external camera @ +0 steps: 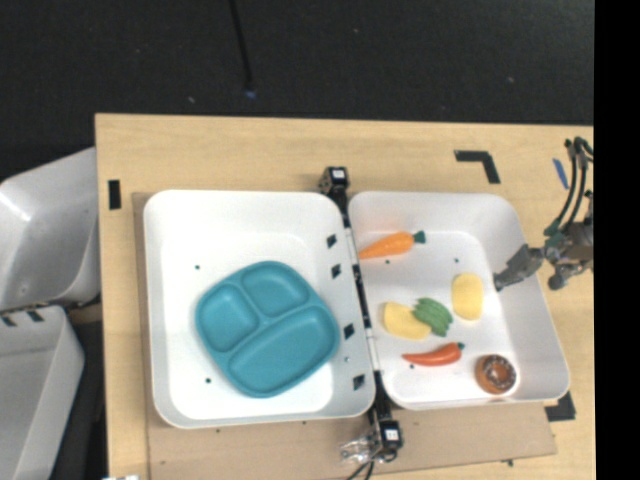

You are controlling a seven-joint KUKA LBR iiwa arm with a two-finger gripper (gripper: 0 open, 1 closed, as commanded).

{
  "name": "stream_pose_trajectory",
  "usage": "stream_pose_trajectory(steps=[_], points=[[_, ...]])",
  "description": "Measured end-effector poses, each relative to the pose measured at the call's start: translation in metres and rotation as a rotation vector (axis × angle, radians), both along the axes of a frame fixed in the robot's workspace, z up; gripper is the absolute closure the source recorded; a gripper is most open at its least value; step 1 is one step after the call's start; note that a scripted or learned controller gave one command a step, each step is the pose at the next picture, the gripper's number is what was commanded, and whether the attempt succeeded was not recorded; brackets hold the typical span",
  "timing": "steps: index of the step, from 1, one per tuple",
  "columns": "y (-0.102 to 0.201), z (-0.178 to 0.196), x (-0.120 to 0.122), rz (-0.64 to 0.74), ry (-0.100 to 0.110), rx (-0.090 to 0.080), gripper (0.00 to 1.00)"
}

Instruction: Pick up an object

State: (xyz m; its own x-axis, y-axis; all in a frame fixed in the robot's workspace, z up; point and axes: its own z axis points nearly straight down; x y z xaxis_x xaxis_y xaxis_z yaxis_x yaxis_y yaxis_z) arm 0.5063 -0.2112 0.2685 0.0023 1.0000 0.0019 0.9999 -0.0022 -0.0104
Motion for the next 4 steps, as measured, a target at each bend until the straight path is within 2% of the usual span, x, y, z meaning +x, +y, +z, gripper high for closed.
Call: stream_pose_trajectory(steps=[1,4], points=[[0.001,0.006,0.002,0.004,-0.011,-0.003,0.00],[0.000,-0.162,-0.014,0.002,-0.007,-0.002,0.00]])
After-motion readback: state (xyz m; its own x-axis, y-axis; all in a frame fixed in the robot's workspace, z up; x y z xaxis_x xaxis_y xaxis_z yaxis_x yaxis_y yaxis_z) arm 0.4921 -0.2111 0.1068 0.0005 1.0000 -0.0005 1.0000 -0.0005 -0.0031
